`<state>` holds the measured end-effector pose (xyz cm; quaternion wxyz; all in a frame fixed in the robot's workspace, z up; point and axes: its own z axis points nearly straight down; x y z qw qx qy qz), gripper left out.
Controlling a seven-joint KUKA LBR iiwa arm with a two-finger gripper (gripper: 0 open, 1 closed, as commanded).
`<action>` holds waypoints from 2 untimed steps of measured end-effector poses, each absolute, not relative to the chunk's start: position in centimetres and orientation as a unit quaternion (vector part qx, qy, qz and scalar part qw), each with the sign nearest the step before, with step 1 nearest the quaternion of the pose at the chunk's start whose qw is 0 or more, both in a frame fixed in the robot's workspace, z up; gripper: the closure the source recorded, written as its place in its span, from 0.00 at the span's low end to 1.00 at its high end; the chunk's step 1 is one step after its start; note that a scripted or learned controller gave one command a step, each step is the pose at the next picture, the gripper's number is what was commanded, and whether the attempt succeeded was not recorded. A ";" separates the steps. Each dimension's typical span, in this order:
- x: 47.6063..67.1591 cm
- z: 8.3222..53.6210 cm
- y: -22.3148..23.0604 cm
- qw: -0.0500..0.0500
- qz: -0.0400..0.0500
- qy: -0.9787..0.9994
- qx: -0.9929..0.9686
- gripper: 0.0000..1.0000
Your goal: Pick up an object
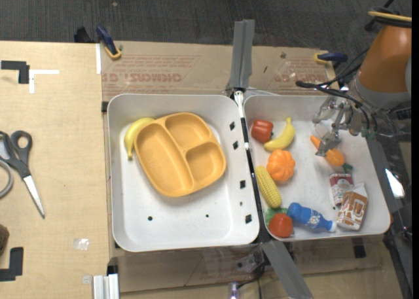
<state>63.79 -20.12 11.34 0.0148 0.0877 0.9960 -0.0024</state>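
My gripper (325, 133) hangs over the far right part of the right bin (308, 111), fingers spread open with nothing between them. Its lower fingertip is right beside a small orange carrot (334, 157); I cannot tell if they touch. Further left in that bin lie a red pepper (261, 129), a yellow banana (282, 135), an orange pumpkin (281, 165) and a corn cob (268, 186). Along the near side are a red tomato (281, 225), a blue bottle (309, 218) and two small cartons (348, 203).
The left bin (196, 226) holds a yellow divided plate (180, 154) with a second banana (135, 133) tucked at its left rim. Scissors (23, 167) lie on the bench at far left. A grey divider (242, 55) runs between the bins.
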 end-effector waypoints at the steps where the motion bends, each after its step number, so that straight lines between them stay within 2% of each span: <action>1: 59.2 9.3 -19.3 0.001 0.000 0.992 0.125 0.00; 2: 59.3 10.4 -19.3 0.003 0.000 0.992 0.123 1.00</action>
